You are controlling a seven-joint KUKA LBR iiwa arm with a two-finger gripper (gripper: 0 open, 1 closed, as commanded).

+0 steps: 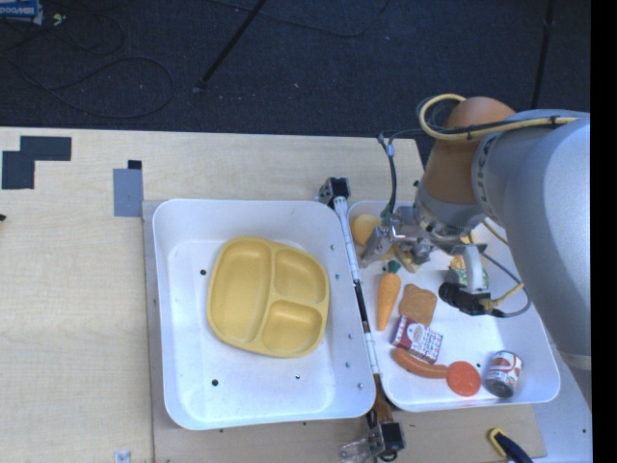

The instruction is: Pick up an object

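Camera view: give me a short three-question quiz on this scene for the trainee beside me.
1. True or false: the yellow divided plate lies in the left bin.
2. Which item lies nearest the end effector? A) the tin can B) the carrot C) the sausage
3. Fill in: the red disc lies in the ____ bin.

Key: 1 true; 2 B; 3 right.

A yellow plastic compartment tray (267,295) lies centred in the left white bin (183,394); dark cables (106,70) cross the floor at 12 o'clock.
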